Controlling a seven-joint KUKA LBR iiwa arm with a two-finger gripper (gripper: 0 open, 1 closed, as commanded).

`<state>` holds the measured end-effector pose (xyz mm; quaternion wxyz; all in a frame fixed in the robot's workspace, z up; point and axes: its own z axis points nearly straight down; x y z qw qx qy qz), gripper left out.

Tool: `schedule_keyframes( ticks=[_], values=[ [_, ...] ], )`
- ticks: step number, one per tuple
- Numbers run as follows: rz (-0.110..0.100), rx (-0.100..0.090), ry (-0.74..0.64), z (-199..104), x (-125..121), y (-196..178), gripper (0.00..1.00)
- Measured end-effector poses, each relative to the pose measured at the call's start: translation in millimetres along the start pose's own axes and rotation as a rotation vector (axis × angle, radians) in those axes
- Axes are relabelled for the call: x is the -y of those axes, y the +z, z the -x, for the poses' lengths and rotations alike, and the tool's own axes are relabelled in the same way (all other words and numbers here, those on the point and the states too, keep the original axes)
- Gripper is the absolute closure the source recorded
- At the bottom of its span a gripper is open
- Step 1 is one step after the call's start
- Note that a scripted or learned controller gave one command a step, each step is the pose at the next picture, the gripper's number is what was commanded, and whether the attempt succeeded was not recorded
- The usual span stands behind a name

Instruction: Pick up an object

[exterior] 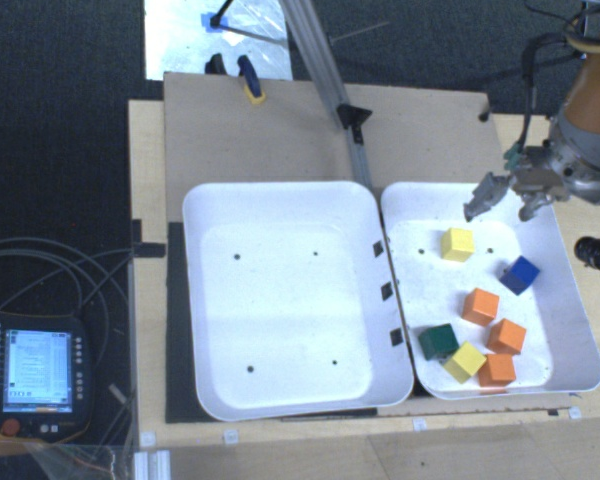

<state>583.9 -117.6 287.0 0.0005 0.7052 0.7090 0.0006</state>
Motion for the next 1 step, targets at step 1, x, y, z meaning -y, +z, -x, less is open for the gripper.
schedule_keyframes(
  ticks=[1],
  values=[
    [0.001, 0.000, 0.001, 0.0, 0.0, -0.1, 0.00]
  ],
)
